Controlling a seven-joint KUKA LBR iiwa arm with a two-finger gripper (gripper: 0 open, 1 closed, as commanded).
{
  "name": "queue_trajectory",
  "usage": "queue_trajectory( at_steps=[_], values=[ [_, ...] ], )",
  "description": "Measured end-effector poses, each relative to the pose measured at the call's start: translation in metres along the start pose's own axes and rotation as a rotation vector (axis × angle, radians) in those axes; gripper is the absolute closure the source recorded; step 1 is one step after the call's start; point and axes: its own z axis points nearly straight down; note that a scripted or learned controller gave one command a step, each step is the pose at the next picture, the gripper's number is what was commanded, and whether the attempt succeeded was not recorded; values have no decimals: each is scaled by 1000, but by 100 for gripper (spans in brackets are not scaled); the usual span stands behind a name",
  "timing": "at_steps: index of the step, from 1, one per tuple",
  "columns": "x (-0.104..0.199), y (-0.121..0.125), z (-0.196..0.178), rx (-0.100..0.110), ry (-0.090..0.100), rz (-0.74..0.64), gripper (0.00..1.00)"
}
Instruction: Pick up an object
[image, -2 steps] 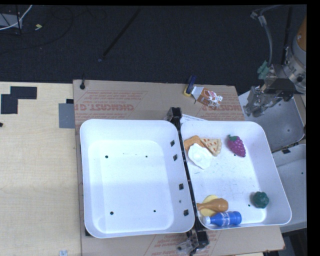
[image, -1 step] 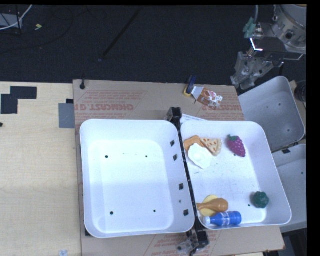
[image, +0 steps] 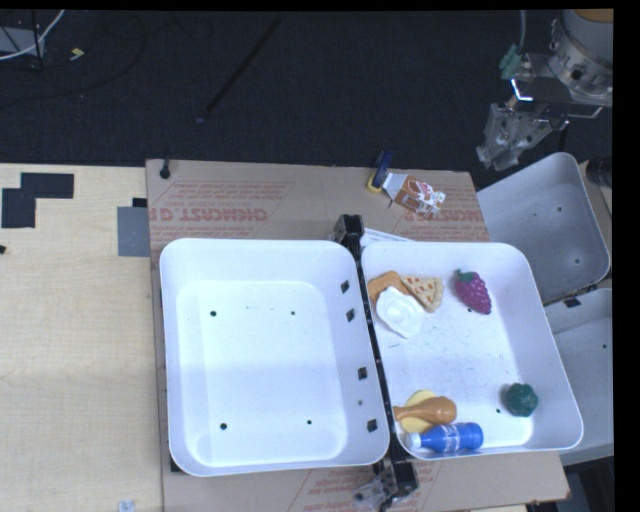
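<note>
The gripper (image: 503, 135) hangs at the top right of the camera view, above the dark floor beyond the bench and well apart from both bins. Whether it is open or closed cannot be told; nothing is seen in it.

The left bin (image: 180, 300) and the right bin (image: 545, 330) sit side by side on a cardboard sheet (image: 250, 200), their inner edges touching along a black clamp strip (image: 362, 330).

All the objects lie in the right bin. Near its upper left corner a fried egg (image: 399, 313) rests just beside a waffle wedge (image: 424, 291), and an orange-brown piece (image: 381, 285) pokes out at the egg's upper left. A bunch of purple grapes (image: 473, 291) lies near the bin's far wall, to the right of the waffle. A dark green round item (image: 520, 399) sits near the right wall toward the front. In the front left corner a chicken drumstick (image: 428, 409) lies just above a blue bottle (image: 448, 437) on its side, the two touching or nearly so.

Outside the bins, on the cardboard behind the right bin, lie a small printed packet (image: 418, 196) and a blue-and-yellow clip (image: 380, 172). A grey metal plate (image: 545, 225) stands to the right of the cardboard, under the gripper.
</note>
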Motion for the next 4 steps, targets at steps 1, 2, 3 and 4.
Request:
queue_trajectory(
  at_steps=[1, 2, 3, 4],
  values=[
    [6, -51, 94, 9, 5, -3, 100],
    [37, -38, -19, -17, 3, -10, 100],
    [20, -172, 27, 2, 5, -1, 100],
    [48, -171, -80, -16, 3, -9, 100]
  ],
)
